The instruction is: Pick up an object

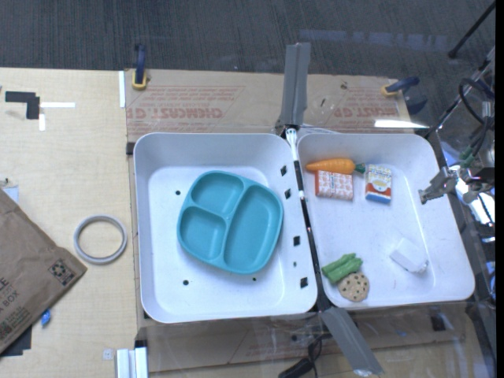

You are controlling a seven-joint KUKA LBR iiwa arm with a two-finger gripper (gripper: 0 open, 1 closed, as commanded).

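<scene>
The right bin [441, 286] holds several small items. An orange carrot [331, 165] lies at its far side, with a red-and-white box [335, 185] just below it and a small carton [379, 184] to the right. A green pea pod [341, 267] and a chocolate-chip cookie [353, 287] rest near the front edge. A white block [409, 257] lies at the front right. My gripper [438, 187] hovers over the bin's right rim, apart from all the items, with nothing seen in it.
The left bin [157, 290] carries a teal divided plate [231, 221]. A roll of tape [100, 238] and a brown cardboard box [27, 270] lie on the wooden bench to the left. A grey divider post [295, 85] stands behind the bins.
</scene>
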